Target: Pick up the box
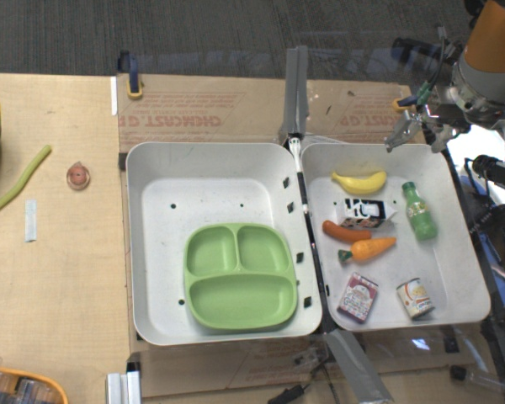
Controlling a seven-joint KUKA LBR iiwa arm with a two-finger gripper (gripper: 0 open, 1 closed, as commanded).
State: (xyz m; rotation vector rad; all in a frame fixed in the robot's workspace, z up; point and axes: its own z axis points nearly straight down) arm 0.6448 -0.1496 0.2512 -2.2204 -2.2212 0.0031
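**Still well short: gripper hung above the far corner, box at the near edge**

Plainly, the step in hand was the approach, and the box point(358, 298) was the thing nearest the camera: a small pink-and-white carton lying flat and slightly askew on the floor of the right bin point(463, 251), near its front wall. A small can point(415, 298) lay just beside it, on the side toward the arm, so a good descent would have come straight down over the carton with the jaws turned across its narrow faces, keeping clear of that can.

Farther from the camera, between box and fingers, lay an orange carrot point(372, 248) and a red pepper-like piece point(345, 231), close together, then a dark packet point(364, 211), a banana point(359, 180) and a green bottle point(419, 211). None touched the box, so the path down looked free, in my judgement.

Farthest off, the gripper point(421, 130) hung over the right bin's back corner, well apart from the box and diagonally across the bin from it. Its fingers point(400, 140) looked spread apart, with nothing between them and nothing touched, though they were small and thin in the view. The left bin point(151, 192) held a green divided plate point(240, 276), which played no part in this step.
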